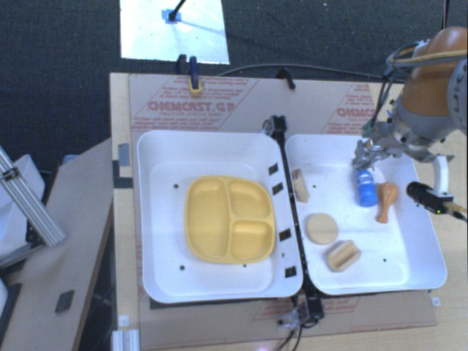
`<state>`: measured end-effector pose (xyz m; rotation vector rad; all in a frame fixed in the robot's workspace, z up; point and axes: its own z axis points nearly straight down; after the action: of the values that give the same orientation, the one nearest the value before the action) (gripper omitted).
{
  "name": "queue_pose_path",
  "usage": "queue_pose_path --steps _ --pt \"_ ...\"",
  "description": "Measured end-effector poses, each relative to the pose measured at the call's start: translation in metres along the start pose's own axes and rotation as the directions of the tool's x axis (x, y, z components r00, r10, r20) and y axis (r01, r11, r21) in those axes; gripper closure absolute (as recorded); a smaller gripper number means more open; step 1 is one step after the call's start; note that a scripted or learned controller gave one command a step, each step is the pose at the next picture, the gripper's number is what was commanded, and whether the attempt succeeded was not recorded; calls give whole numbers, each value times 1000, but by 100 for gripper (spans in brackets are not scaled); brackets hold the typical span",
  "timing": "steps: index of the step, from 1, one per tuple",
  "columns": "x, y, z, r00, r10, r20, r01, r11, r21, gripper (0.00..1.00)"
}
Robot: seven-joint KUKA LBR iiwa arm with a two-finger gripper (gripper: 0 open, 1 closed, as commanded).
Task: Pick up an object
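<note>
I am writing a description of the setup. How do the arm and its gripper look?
The arm is grey with a rounded orange band above the wrist. Thin dark cables run along it. The gripper is a small metallic grey unit at the arm's end.

blue bottle (365, 189) | lying flat — right bin (417, 269) | beside drumstick (385, 199)
</note>
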<state>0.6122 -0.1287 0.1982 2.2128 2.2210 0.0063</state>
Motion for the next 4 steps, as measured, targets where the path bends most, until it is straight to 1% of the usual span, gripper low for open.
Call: queue_pose_path --steps 1,2,3,4 --pt "1 0 -65 1000 -1 0 1 1000 -2 100" --pt "47 -8 -52 1000 -3 -2 3 1000 7 100" --pt "92 -7 -52 1000 -5 -3 5 1000 7 100" --pt "155 -11 -53 1000 -7 -4 7 1000 6 100"
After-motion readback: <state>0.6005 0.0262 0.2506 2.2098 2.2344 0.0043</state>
